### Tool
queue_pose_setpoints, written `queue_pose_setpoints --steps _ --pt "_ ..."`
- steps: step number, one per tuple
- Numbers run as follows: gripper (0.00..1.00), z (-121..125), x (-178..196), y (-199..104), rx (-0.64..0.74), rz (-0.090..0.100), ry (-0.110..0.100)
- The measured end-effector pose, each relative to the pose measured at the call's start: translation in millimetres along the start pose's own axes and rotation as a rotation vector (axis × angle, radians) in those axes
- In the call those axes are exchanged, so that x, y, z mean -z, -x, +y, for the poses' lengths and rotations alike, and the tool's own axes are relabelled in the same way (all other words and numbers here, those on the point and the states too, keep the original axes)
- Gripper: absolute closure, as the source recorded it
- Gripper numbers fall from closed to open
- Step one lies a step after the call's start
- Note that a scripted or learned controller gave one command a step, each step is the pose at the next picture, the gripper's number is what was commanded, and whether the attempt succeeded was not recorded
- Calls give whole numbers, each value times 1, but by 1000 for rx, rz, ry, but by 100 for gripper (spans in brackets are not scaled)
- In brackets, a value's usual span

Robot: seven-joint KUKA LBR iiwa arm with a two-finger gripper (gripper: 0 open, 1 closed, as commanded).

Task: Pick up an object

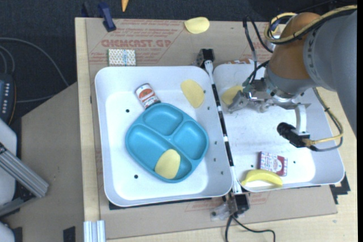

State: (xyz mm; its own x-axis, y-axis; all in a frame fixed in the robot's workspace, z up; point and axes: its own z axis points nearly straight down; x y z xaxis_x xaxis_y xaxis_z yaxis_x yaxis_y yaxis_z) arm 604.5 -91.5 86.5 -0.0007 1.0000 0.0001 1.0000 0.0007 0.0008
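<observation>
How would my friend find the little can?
Look in the left white bin, the one with the blue divided plate. Just above the plate's top edge lies a small can on its side. Its neighbours are yellow; only it has a red-and-white label.

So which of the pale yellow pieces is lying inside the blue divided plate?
The rounded pale yellow piece in the blue divided plate's near compartment. The others lie on the bin floors or on the bench.

Even, bright overhead light, white bins point(113, 122) near overexposed with soft glare, only faint short shadows beside the blue tray point(164, 141) in the left bin, dark floor beyond the desk point(85, 139) underexposed, overall focus slightly soft.
</observation>
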Motion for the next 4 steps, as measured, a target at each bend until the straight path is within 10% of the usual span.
queue_pose_setpoints --steps 1,2,3,4 --pt "0 62 -1 13 1 -1 0" --pt "0 62 -1 2 0 0 -1" --pt "100 63 9 2 1 -2 2" --pt "0 63 9 2 1 -2 1"
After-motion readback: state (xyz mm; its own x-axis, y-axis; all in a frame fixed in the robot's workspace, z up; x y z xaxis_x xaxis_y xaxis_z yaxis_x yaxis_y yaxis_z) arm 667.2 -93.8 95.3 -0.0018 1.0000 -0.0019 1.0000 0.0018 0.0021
